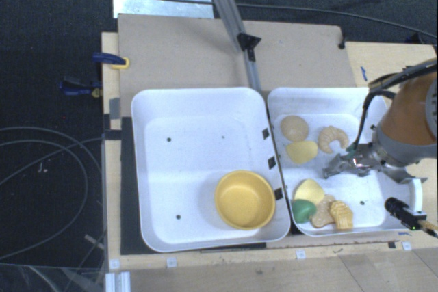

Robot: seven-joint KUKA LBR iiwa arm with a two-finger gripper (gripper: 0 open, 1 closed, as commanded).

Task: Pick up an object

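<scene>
White bins, two, side by side on a tan table [185, 51]; dark carpet and cables around. Left bin [164, 113]: one yellow bowl [245, 199], near right corner. Right bin [342, 96]: six small items, counting a beige round [295, 126], croissant [333, 138], pale yellow piece [302, 151], green piece [304, 210]. End effector [335, 167] low over right bin, just near of the croissant; cannot tell its opening, nothing visibly held.

Grey arm [410, 140] with orange band (black cable looped alongside), metallic gripper [337, 166].
</scene>
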